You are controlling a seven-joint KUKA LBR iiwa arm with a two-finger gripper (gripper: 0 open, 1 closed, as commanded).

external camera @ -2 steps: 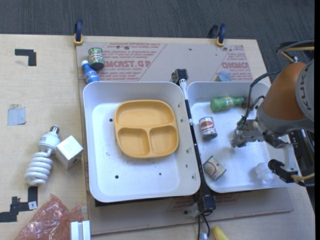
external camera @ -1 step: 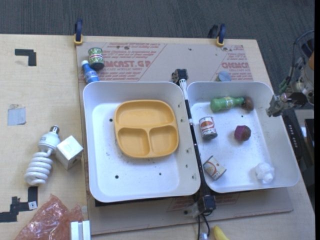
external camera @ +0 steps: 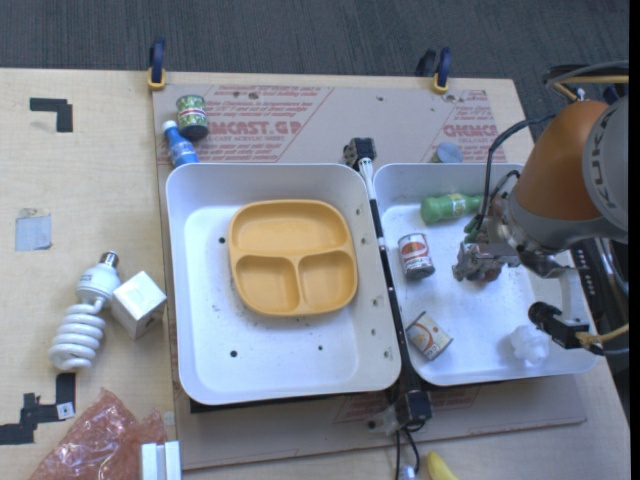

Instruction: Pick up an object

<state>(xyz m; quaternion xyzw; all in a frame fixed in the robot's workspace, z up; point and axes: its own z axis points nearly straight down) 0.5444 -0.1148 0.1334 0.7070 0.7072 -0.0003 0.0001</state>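
Currently pick not done. Gripper (external camera: pixel 478 265) low in right bin (external camera: pixel 480 368), mid-area nr right edge; finger state: cannot tell. Candidates on bin floor: green bottle (external camera: pixel 447 207) nr back edge, can (external camera: pixel 415 255) nr left wall, second can (external camera: pixel 429 335) nr front-left corner. Nothing lifted.

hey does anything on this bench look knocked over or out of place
Yes. In the right bin, two small cans and a green bottle lie on their sides. Outside the bins, a spiral light bulb lies loose on the bench by a white cube.
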